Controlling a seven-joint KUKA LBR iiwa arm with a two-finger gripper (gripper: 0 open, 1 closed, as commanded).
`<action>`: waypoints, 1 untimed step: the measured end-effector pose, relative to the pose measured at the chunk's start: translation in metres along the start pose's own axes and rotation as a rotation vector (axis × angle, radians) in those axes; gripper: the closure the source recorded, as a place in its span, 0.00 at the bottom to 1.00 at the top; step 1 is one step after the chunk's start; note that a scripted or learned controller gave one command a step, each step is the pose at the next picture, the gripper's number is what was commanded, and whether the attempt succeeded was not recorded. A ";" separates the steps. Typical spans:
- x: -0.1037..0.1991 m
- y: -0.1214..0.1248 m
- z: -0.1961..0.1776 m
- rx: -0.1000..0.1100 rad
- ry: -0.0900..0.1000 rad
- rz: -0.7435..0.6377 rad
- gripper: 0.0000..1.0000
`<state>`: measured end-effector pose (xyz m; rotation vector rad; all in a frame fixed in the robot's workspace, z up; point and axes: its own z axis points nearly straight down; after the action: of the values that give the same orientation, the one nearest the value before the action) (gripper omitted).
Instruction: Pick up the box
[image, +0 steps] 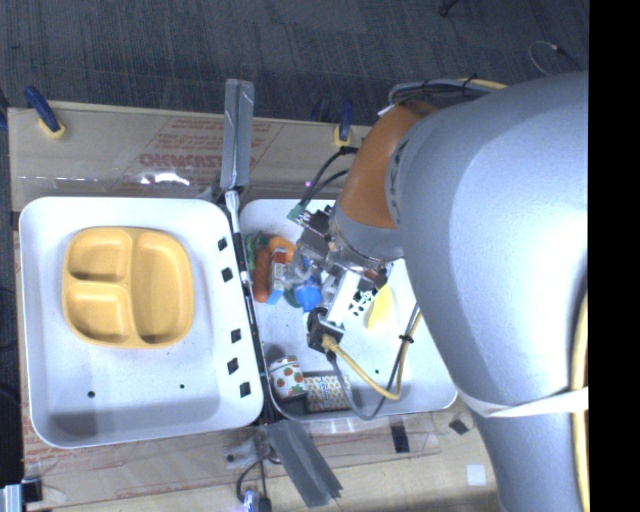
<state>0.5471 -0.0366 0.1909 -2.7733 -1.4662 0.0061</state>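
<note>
Camera view: the hand (300, 264) is hanging over an orange thing (262, 272) and a blue thing (307, 296) in the right bin (428, 372), its grip hidden, so released or clenched cannot be told; the spotted box (287, 376) is lying in that bin's lower left corner, below the hand and apart from it
</note>
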 end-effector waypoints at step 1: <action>0.098 0.000 0.001 0.000 -0.001 0.316 1.00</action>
<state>0.6026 0.0447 0.1902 -2.9708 -1.0124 0.0084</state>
